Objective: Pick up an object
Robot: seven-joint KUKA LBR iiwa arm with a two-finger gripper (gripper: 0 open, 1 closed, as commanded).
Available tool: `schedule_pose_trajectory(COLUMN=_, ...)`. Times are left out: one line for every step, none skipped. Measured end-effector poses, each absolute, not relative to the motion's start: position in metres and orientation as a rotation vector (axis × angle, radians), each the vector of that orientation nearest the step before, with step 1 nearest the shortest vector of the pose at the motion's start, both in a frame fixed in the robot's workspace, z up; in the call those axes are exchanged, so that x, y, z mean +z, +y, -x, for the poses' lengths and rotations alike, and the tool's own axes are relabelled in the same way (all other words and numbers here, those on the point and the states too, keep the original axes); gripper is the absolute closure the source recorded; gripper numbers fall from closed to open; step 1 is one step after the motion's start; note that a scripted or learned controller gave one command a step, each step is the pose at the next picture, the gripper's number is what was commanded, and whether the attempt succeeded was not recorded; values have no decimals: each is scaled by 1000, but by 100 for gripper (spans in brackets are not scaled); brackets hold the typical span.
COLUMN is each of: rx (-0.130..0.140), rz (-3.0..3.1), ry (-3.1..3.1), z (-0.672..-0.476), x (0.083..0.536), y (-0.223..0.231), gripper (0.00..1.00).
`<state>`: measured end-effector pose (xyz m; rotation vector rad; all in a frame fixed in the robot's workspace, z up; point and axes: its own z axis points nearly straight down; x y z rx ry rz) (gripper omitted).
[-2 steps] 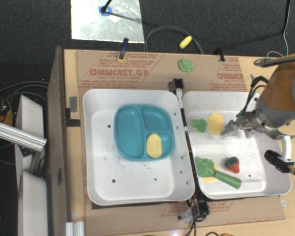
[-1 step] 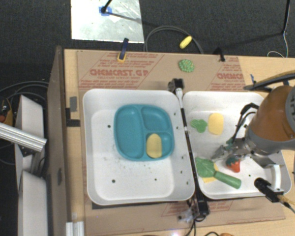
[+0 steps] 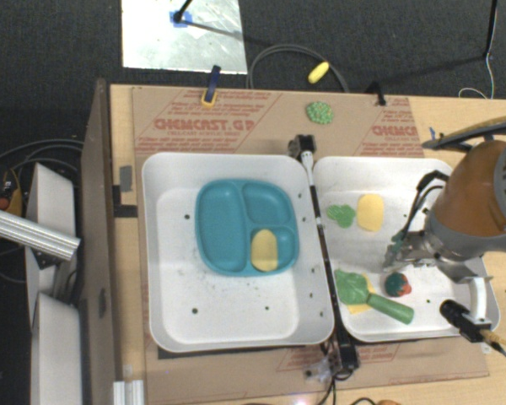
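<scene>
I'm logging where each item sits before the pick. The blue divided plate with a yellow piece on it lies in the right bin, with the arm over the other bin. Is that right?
Not quite. The camera view shows the blue divided plate, with the yellow piece on it, in the left bin. The arm reaches over the right bin.

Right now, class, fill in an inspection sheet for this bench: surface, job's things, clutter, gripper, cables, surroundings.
Surface: brown board bearing two white bins, left bin and right bin.
Job's things: blue plate in the left bin with a yellow piece on it; in the right bin a yellow piece, a small green piece, a long green toy and a red and green ball.
Clutter: green lump on the board behind the bins.
Gripper: gripper low in the right bin, just above the ball; fingers unclear.
Cables: black cable behind the board.
Surroundings: dark carpet, shiny sheet.
</scene>
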<state>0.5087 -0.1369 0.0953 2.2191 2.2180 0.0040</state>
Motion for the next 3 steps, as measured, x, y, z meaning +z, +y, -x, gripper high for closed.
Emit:
schedule_pose_trajectory(rx=7, rz=-2210, ry=2221, z=-519, x=185, y=-142, gripper=100)
schedule_pose_trajectory(rx=3, rz=-2217, ry=2223, z=-517, x=180, y=-141, gripper=0)
schedule_pose_trajectory(rx=-3, rz=-2225, ry=2225, z=-485, x=101, y=-136, gripper=0)
